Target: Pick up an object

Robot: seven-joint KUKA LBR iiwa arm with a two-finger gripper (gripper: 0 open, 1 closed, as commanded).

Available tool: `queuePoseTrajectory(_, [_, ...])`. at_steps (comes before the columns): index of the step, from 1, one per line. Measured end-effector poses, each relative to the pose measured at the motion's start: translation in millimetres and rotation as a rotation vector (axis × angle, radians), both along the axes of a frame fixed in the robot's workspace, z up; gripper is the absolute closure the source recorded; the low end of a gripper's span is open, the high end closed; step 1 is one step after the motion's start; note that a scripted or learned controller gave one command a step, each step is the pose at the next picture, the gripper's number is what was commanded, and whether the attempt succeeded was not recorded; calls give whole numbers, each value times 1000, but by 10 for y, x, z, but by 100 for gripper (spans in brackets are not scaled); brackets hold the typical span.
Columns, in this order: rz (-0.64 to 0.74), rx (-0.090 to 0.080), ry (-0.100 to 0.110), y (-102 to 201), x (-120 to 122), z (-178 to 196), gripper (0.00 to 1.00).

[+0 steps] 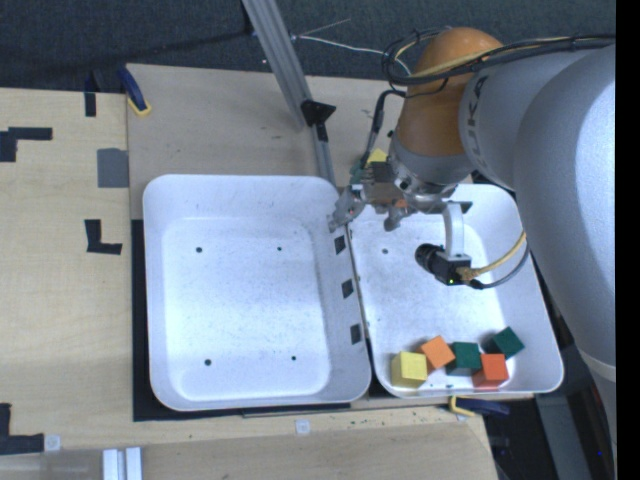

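Observation:
Several small blocks lie bunched in the near corner of the right bin (520,268): a yellow block (408,368), an orange block (437,351), a green block (466,356), a red block (493,368) and a dark green block (508,342). My gripper (366,217) hangs over the far left corner of that bin, close to the rim shared with the left bin. Its two fingers stand apart, open, with nothing between them. The blocks lie well toward the near side from it.
The left bin (165,268) stands beside the right one. A slanted metal pole (283,53) runs down to the far rim between the bins. A black cable fitting (443,263) with a yellow cable hangs from the wrist over the right bin.

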State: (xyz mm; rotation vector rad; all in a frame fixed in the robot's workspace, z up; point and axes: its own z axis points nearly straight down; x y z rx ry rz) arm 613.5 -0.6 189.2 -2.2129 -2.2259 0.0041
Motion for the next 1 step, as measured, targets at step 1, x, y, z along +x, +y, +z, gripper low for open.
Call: queuePoseTrajectory(1, [4,3,0,909,-267,23,0])
